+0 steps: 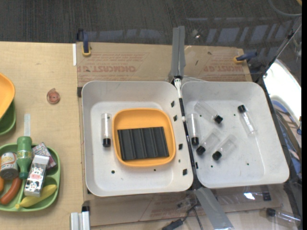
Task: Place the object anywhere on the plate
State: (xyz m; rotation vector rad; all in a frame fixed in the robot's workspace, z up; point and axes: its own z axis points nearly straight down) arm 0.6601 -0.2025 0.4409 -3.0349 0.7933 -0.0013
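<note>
Dark ribbed slab (146,143) is already lying flat on the orange plate (143,116), inside the left bin (91,128) — so placement is looking done, if that slab is the object. One clear vial (106,129) is sitting just beside the plate, off it. More vials (245,119) are lying loose in the right bin (268,152). Tool: can't tell its state or where it stands relative to the slab. Green food tray (48,195) is sitting on the tabletop (38,71), well apart.

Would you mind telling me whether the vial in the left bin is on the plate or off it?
Off it. The vial lies flat on the left bin's floor, beside the orange plate's left rim.
</note>
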